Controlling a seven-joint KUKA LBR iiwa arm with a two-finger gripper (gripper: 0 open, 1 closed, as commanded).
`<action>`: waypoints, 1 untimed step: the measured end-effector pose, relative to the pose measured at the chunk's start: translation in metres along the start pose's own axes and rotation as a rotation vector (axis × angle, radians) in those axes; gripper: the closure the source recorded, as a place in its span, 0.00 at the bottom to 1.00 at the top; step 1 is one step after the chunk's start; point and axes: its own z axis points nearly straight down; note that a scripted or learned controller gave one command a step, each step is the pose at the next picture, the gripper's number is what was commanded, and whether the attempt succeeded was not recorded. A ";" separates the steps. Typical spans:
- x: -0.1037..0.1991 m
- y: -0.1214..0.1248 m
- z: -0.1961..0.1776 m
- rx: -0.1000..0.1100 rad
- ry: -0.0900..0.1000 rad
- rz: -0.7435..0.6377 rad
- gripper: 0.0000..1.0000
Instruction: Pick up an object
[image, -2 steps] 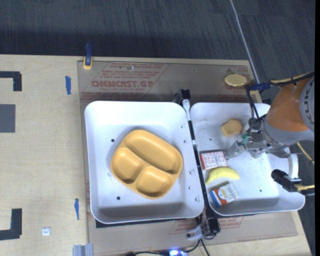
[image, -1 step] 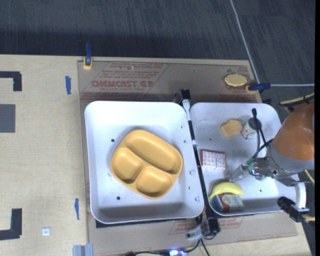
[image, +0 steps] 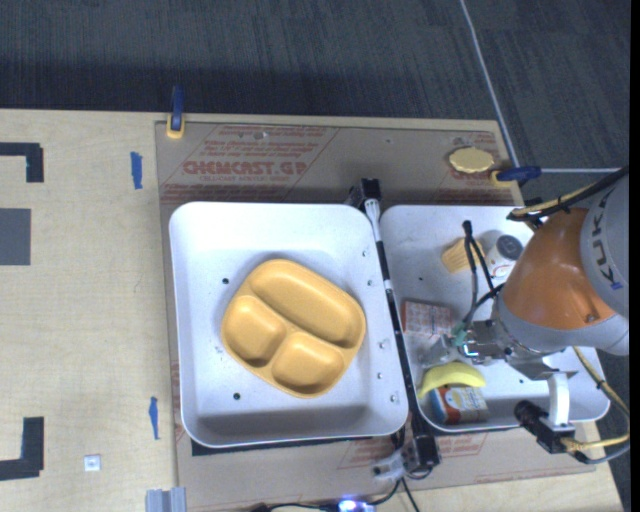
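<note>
Pale wooden table (image: 80, 330) carries two shallow white bins; arm works over the right one.
Left bin (image: 200, 235), smooth moulded plastic, holds a glossy yellow three-compartment tray (image: 292, 325). Right bin (image: 425, 235) holds a curved yellow banana (image: 452, 377) touching a small printed container (image: 460, 404), a flat printed packet (image: 428, 318) and a rounded white cup (image: 497, 246). Gripper (image: 468, 338) sits just above the banana, its state undeterminable.
</note>
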 end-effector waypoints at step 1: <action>-0.001 0.002 -0.011 -0.007 -0.003 0.002 1.00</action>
